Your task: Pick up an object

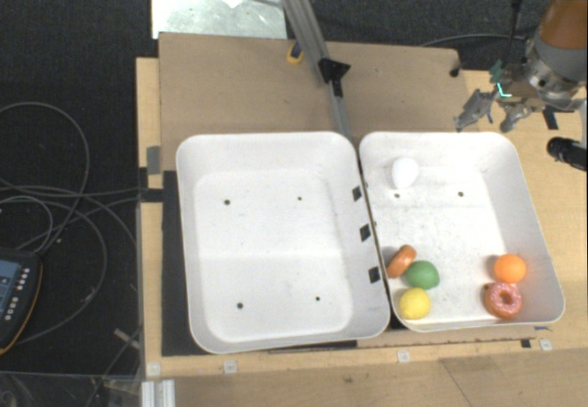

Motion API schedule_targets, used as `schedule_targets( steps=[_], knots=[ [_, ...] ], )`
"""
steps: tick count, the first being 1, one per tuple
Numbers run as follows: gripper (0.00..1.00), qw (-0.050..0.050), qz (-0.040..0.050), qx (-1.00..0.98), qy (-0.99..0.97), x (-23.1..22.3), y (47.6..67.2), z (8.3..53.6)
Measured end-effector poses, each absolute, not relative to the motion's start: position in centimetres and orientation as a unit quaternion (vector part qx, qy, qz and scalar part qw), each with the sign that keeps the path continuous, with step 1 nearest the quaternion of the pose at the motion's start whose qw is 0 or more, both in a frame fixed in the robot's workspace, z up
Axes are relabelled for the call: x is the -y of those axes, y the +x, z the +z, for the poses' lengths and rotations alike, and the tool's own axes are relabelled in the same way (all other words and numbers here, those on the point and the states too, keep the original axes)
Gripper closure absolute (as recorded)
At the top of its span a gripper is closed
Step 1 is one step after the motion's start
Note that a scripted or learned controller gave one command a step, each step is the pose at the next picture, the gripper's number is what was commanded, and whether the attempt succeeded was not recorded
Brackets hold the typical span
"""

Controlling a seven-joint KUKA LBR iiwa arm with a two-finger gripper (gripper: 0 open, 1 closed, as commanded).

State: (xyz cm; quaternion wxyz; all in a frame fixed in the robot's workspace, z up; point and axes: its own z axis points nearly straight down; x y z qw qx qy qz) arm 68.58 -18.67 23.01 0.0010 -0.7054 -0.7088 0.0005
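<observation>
The right bin (514,175) holds several small objects. A white egg-shaped piece (403,172) lies near its back left. Along its front edge sit an orange carrot-like piece (401,260), a green ball (422,275), a yellow ball (414,303), an orange ball (510,268) and a pink frosted donut (503,299). My gripper (489,113) hangs above the back right corner of this bin, fingers spread apart with nothing between them, well away from every object.
The left bin (211,166) stands beside the right one on a brown board (230,84). A grey tripod leg (303,15) slants down to the bins' shared back edge. Cables lie on the floor at left.
</observation>
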Motion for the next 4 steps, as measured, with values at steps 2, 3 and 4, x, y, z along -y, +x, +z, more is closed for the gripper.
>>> schedule_targets(
  steps=[2,3,4],
  knots=[
    [0.0,0.0,0.0004,0.709,-0.705,17.8,68.2,18.6],
    [0.0,0.001,0.001,0.71,-0.705,17.8,68.4,12.4],
    [0.0,0.0,0.0005,0.71,-0.705,17.7,68.4,9.0]
  ],
)
